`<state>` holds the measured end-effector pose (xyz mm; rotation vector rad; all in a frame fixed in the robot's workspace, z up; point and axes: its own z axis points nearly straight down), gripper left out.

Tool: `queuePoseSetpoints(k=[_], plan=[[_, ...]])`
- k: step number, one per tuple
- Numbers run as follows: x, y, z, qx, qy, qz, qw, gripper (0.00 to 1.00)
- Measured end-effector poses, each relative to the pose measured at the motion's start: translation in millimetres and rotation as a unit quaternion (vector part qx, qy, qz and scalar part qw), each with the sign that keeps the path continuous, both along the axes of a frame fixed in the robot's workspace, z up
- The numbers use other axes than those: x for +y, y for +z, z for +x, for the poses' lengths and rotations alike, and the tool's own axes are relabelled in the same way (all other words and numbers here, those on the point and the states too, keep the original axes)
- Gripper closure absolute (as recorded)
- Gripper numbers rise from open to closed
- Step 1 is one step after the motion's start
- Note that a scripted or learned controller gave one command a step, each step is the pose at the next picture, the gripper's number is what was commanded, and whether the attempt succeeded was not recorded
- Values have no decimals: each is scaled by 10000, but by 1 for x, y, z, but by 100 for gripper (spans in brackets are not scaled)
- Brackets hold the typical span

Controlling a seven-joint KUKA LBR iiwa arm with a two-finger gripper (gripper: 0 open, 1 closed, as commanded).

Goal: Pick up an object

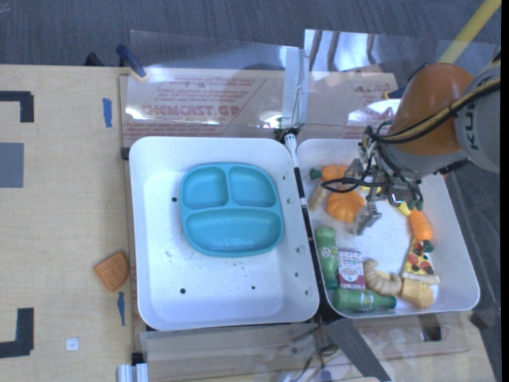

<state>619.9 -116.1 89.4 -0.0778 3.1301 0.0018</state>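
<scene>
- the arm point(433, 110) reaches in from the right edge of the surface point(56, 181) and hangs over the right bin point(457, 245).
- the tool point(367, 217) is low inside this bin, just beside the small orange pumpkin toy point(345, 205), on its right side.
- i cannot tell if the tool is apart or together; cables and the wrist hide much of it, and i see nothing clearly between its tips.
- the right bin has many toy foods: a second orange piece point(334, 173) near its far left corner, a carrot point(421, 224) at the right wall, a pizza slice point(419, 263), two green bottles point(325, 245) point(362, 299) along the left and near walls, a small pink carton point(350, 267) and a croissant point(383, 278).
- the left bin point(151, 213) holds a blue divided plate point(231, 210).
- a waffle toy point(112, 270) lies on the surface outside, near the left bin's near left corner.
- my judgement: the task is at the approach or grasp step, probably at the pumpkin; no object is lifted yet, so the closing and the lift are left.
</scene>
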Motion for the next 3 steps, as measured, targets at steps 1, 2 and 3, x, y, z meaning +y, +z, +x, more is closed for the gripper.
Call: queuePoseSetpoints(k=[1, 2, 3], plan=[[-1, 13, 3, -53, 3, -13, 10000, 100], [25, 0, -14, 8, -1168, 5, 9932, 100], [25, 0, -14, 6, -1169, 5, 9931, 0]])
